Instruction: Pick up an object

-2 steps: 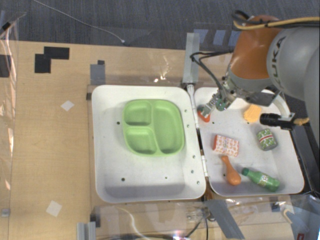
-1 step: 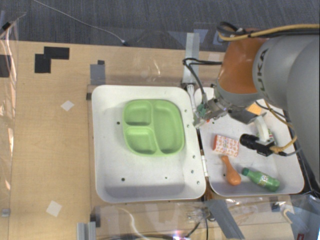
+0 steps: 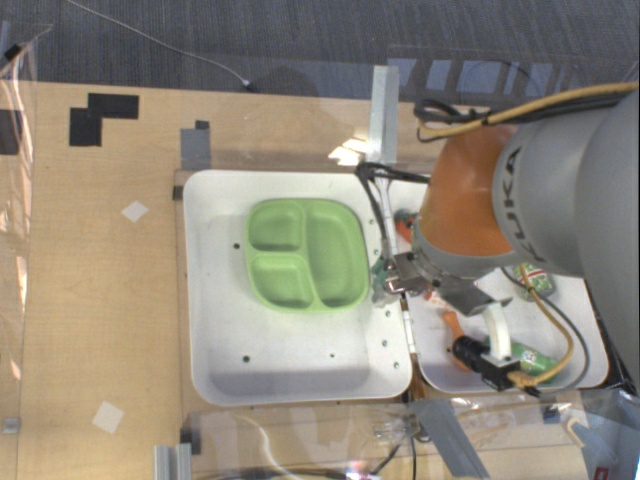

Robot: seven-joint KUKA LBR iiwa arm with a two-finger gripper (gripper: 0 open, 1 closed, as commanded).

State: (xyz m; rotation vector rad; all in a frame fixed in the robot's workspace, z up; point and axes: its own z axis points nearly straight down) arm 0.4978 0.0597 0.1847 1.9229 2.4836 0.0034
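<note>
Left bin (image 3: pixel 215 368): a green divided plate (image 3: pixel 305 255) lies flat, untouched. Right bin (image 3: pixel 590 358): small items, including an orange piece (image 3: pixel 452 323), lie beneath the arm (image 3: pixel 530 198). Gripper state cannot be told; nothing is visibly lifted, so the pick remains undone.

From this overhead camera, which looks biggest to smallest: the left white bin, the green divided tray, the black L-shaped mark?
1. Left white bin
2. Green divided tray
3. Black L-shaped mark on the bench
</note>
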